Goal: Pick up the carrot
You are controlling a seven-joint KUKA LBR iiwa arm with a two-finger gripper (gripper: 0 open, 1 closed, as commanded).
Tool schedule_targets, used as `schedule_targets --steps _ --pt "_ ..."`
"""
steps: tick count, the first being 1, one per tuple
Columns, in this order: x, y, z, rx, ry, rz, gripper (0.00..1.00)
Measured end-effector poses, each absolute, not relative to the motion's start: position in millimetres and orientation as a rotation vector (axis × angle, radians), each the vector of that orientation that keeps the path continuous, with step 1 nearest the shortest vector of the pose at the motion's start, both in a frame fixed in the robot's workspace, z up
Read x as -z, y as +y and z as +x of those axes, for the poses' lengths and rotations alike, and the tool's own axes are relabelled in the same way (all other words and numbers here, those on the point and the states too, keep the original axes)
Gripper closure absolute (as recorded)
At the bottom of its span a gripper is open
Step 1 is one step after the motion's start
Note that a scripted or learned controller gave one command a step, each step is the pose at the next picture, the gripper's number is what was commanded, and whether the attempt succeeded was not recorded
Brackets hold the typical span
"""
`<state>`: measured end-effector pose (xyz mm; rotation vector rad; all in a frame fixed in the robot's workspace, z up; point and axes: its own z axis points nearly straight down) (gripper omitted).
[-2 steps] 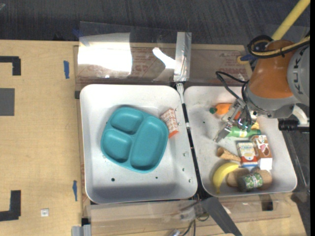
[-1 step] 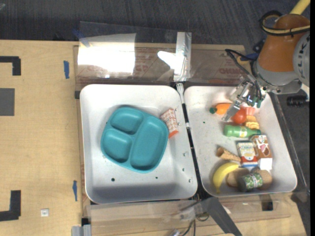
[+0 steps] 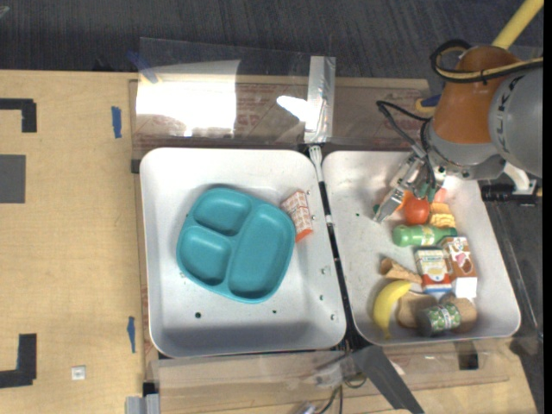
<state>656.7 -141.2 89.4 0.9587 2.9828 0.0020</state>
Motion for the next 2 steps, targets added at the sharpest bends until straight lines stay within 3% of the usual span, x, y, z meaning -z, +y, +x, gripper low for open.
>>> schedule_targets --steps 1,2 --pt "-89.0 -152.9 579.0 -0.003 2.97 0.997 0.0" --pt "-89.1 -96.5 594.1 -0.009 2.679 1.619 0.0"
